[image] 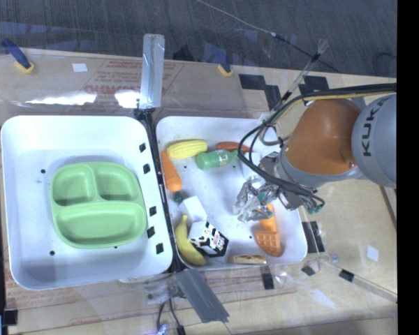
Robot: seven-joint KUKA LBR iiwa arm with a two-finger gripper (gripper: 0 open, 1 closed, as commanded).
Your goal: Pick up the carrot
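Carrot (171,173): you'll find it lying along the left wall of the right bin (293,239), orange, pointing roughly toward the far edge, untouched.
Gripper (253,199): it hangs low over the right half of that same bin, well apart from the carrot; you cannot tell from here how its jaws stand.
Near the gripper: an orange waffle piece (269,241) sits just beside it, toward the near right corner.
Far edge of the right bin: corn cob (186,148) and green bottle (216,160).
Near left corner: banana (186,246).
Left bin (21,257): it holds a green divided plate (96,203).
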